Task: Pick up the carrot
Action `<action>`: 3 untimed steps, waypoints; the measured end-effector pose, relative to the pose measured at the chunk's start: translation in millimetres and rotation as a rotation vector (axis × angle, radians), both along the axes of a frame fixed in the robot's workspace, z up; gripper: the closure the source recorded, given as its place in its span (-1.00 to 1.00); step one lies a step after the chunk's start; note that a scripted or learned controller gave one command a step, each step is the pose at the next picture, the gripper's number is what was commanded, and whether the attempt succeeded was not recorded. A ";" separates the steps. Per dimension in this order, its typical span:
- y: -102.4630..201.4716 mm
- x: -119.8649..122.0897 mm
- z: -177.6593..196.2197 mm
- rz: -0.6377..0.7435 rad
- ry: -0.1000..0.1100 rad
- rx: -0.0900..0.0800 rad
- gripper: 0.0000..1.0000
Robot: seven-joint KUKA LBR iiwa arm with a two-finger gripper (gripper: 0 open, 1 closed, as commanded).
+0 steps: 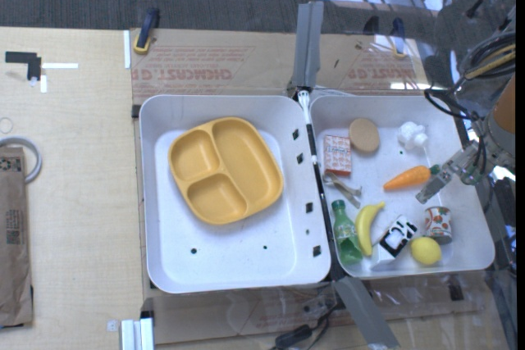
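Right bin crowded: carrot hemmed by gripper just right of its tip, white lump far-right, tan disc and red-white carton to the left, banana and small can on the near side. Open floor only in narrow strips above the carrot between disc and white lump, and just near of it before the banana; the near edge is packed with green bottle, black-white block and lemon. Left bin has wide free floor near and right of the yellow divided plate.
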State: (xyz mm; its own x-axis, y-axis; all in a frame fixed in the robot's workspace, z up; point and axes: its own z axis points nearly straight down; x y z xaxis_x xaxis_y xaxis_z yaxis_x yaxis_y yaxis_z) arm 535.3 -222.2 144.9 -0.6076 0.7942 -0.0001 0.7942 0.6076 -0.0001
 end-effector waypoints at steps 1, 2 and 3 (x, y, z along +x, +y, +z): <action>0.0 47.0 37.2 -0.159 -0.004 -0.002 -1.00; 0.1 22.6 6.3 0.197 -0.002 -0.001 -1.00; 48.8 12.7 40.6 0.353 -0.002 0.000 -1.00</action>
State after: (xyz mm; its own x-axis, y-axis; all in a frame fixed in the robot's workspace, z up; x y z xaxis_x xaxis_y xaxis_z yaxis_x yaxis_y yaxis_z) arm 548.0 -173.4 185.5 -0.8448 0.5350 -0.0016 0.5350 0.8449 0.0007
